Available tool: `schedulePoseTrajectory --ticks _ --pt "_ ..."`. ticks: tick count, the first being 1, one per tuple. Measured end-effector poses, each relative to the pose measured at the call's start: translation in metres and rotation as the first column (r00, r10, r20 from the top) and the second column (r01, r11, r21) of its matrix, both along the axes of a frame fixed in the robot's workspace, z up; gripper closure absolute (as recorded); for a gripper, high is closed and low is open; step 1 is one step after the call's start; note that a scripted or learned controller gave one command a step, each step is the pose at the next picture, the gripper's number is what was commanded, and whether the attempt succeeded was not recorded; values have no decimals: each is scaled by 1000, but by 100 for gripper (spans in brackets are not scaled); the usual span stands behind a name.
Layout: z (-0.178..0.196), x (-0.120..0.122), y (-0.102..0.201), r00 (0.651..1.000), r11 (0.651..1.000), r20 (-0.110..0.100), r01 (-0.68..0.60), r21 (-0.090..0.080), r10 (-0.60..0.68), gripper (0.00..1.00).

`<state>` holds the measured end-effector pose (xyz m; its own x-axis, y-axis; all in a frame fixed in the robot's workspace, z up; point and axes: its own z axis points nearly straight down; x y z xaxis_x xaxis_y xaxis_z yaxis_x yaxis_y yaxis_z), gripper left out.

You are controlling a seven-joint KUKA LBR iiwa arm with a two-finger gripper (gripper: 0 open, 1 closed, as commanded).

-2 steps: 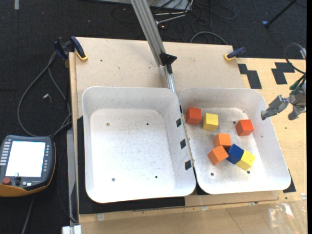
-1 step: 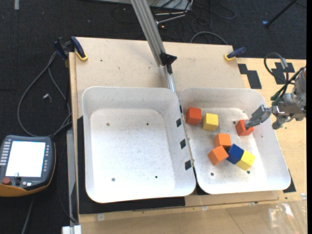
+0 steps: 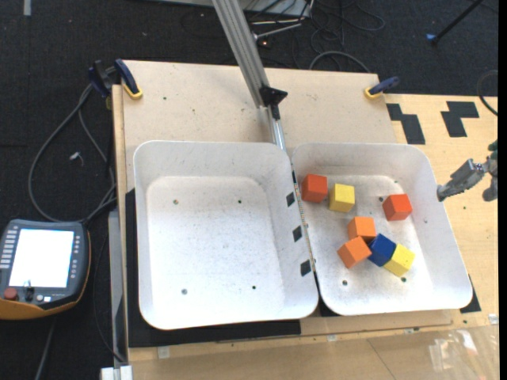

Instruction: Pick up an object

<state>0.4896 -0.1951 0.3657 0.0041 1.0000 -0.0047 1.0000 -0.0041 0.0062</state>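
The gripper (image 3: 458, 182) hangs at the 3 o'clock edge, outside the right bin (image 3: 444, 236); whether its fingers are wide or narrow I cannot tell. The red block (image 3: 397, 206) lies nearest, apart from the others. It looks light, stiff, with flat faces: grasp two opposite sides, probably without slipping.

Lighting's pretty even and soft, looks like it's coming from overhead, no hard shadows anywhere. The two white bins (image 3: 214, 165) run bright, close to washed out on the rims, while the dark floor (image 3: 55, 22) up top goes nearly black. Whole frame is a bit soft and grainy. The gripper (image 3: 458, 182) at the right edge is smeary, fine detail there is lost.
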Motion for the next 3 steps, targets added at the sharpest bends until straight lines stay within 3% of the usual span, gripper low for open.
schedulePoseTrajectory --ticks 1,3 --pt "-19 73 -29 1000 1000 -5 -7 2 7 0" --pt "12 47 62 1000 1000 -5 -11 5 11 0"
